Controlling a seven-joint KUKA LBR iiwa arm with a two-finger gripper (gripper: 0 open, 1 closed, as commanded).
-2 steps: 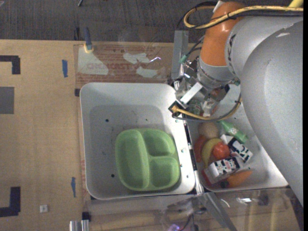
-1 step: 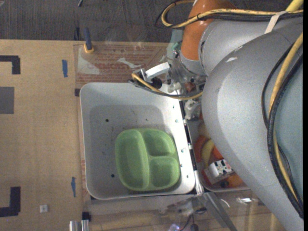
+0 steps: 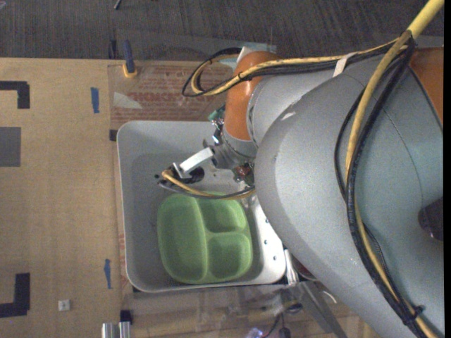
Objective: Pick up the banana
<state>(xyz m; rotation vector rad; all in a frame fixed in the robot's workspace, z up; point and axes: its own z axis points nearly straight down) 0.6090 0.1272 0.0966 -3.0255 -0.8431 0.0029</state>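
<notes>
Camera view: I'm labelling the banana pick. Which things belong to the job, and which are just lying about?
Job: gripper, over the white bin.
Lying about: green divided tray in that bin; blue tape on the bench.

Robotics lab or test cell. Evidence: large grey arm (image 3: pixel 338 189) trailing yellow cables (image 3: pixel 427 14), plywood worktop (image 3: pixel 56 189) marked with blue tape (image 3: pixel 94 100) and black corner marks (image 3: pixel 23 96), grey carpet floor (image 3: pixel 70 13).
</notes>
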